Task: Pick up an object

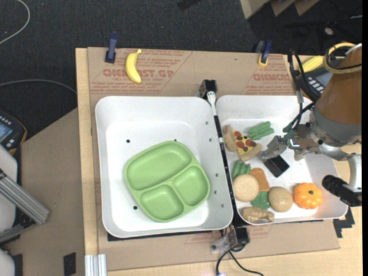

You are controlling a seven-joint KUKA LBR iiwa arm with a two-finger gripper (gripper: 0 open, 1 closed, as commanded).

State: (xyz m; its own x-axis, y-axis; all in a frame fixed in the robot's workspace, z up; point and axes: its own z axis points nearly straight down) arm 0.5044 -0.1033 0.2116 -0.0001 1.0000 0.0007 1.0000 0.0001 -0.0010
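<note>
Seemingly, pizza slice (245, 143) lies across, tip toward jaws (277, 156).

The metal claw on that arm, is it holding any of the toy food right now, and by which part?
Nothing. The gripper hovers open over the right bin, beside the pizza slice, with no toy between its fingers.

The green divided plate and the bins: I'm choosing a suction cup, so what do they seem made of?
Green divided plate: likely matte molded plastic, with uniform colour and soft rounded ridges. Left bin and right bin: probably thin glossy white plastic, with smooth rounded corners.
</note>
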